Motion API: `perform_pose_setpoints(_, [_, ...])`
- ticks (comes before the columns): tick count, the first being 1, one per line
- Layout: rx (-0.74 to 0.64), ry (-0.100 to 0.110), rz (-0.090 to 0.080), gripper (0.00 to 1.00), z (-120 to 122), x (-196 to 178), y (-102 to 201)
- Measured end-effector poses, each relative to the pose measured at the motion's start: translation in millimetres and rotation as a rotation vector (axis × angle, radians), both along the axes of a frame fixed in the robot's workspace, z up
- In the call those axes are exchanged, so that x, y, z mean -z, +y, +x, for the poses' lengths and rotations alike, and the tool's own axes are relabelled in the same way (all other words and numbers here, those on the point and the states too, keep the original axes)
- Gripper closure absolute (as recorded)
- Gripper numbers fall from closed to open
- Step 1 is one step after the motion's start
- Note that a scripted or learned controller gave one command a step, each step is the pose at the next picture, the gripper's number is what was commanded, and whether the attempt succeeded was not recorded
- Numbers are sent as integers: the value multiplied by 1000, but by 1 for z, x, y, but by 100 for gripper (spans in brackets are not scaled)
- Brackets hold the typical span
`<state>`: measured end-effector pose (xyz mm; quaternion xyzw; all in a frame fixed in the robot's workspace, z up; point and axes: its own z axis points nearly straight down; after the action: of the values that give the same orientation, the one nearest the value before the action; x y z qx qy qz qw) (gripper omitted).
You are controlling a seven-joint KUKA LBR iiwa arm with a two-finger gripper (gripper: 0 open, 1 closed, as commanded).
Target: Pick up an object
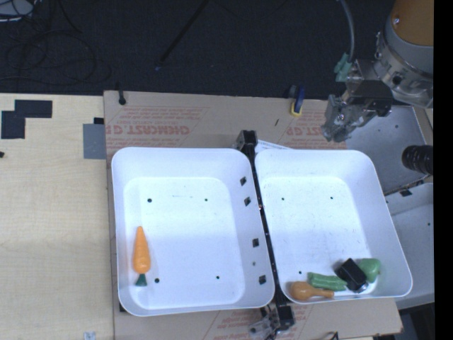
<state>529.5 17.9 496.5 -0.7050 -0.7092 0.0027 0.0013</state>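
Observation:
An orange toy carrot (141, 250) with a green stub lies near the front left corner of the left bin (177, 163). In the front right corner of the right bin (318, 163) several items are bunched together: a long green vegetable (324, 281), a small black block (352, 274), a rounded green piece (370, 266) and a tan pear-shaped piece (308, 291). My gripper (338, 130) hangs above the cardboard behind the right bin's back rim, well away from every item. Nothing shows beneath it.
The bins sit side by side on a cardboard sheet (184, 122) with a black clip strip (255, 211) between them. A blue and yellow clamp (296, 100) stands behind the right bin. A wooden table (49, 211) stretches to the left.

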Motion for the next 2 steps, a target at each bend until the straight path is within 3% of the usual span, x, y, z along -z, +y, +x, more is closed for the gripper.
perform_pose_setpoints(1, [11,3,1,100,-5,54,-55])
perform_pose_setpoints(2, [16,4,-1,100,-15,122,-149])
